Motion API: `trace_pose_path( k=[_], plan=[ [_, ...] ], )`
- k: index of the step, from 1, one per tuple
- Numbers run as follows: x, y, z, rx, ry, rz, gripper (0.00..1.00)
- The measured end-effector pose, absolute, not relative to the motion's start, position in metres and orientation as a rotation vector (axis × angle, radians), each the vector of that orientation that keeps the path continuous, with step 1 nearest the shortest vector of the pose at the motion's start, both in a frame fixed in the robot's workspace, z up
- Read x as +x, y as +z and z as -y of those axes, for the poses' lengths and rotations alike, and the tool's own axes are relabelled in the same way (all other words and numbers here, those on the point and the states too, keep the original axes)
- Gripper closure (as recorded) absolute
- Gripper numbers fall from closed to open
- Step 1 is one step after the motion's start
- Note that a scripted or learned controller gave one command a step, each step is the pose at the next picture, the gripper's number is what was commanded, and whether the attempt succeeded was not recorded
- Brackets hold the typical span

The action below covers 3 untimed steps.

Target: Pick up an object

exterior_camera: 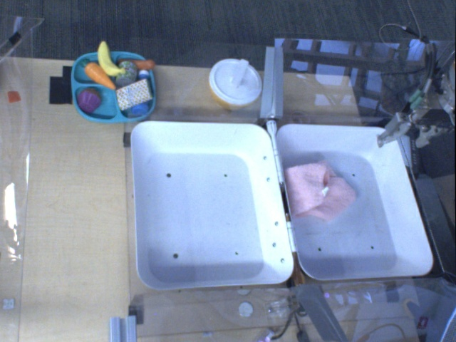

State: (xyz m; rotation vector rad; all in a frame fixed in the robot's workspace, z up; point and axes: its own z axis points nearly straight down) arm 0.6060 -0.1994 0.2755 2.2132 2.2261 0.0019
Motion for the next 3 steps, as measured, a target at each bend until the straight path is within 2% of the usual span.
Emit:
trace_pose_path(
  k=[1, 2, 3],
  plan=[
    [0.603, 0.153, 0.152, 2.216, 0.001, -2.227, 0.00],
    [0.616, 0.092, 0.083, 2.150, 0.016, -2.272, 0.00],
    [0.618, 0.104, 0.081, 2.146, 0.026, -2.273, 1.00]
  ],
)
